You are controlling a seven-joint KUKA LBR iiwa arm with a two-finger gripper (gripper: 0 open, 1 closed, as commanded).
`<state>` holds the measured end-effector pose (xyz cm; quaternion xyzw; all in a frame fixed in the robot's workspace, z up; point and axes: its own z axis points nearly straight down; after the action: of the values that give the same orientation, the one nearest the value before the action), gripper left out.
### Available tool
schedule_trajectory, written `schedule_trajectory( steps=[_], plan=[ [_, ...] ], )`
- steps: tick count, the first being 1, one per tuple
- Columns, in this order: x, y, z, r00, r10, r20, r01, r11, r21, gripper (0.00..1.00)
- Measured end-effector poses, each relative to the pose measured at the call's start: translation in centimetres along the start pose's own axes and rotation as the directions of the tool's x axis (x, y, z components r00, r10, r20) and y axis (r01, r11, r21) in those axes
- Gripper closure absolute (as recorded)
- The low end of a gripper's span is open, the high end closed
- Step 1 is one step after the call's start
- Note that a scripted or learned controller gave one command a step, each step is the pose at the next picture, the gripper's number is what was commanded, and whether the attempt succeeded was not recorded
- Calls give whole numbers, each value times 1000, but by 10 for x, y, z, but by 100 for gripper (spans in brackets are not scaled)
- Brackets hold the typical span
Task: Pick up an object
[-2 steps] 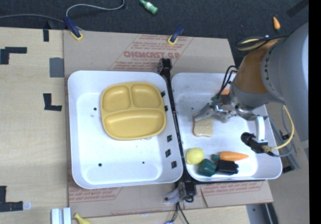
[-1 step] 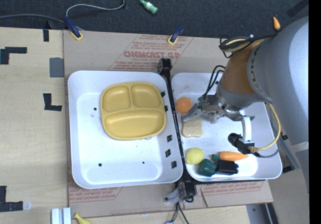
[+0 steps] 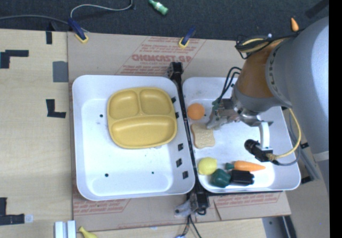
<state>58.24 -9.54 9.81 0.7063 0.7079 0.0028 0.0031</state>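
Note:
The right bin (image 3: 278,181) holds an orange ball (image 3: 196,111), a tan slice of bread (image 3: 203,138), a yellow lemon (image 3: 208,166), a dark green piece (image 3: 219,178), a black item (image 3: 241,178) and an orange carrot (image 3: 249,166). My gripper (image 3: 216,119) reaches in from the right and hangs low, just right of the orange ball and over the bread's upper edge. I see nothing between its fingers.
The left bin (image 3: 88,173) holds a yellow divided plate (image 3: 142,117). A black divider (image 3: 181,125) runs between the bins. The arm's grey body and orange band (image 3: 256,74) cover the right bin's upper right. Cables lie beyond the bench.

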Motion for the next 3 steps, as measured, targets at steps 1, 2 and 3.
schedule_trajectory(
  steps=[1,2,3],
  plan=[
    [0,0,0,1000,0,0,0,1000,0,0],
    [-1,-9,10,1000,3,2,-3,1000,-2,0],
    [1,-9,0,1000,1,-2,-1,1000,1,100]
  ],
)
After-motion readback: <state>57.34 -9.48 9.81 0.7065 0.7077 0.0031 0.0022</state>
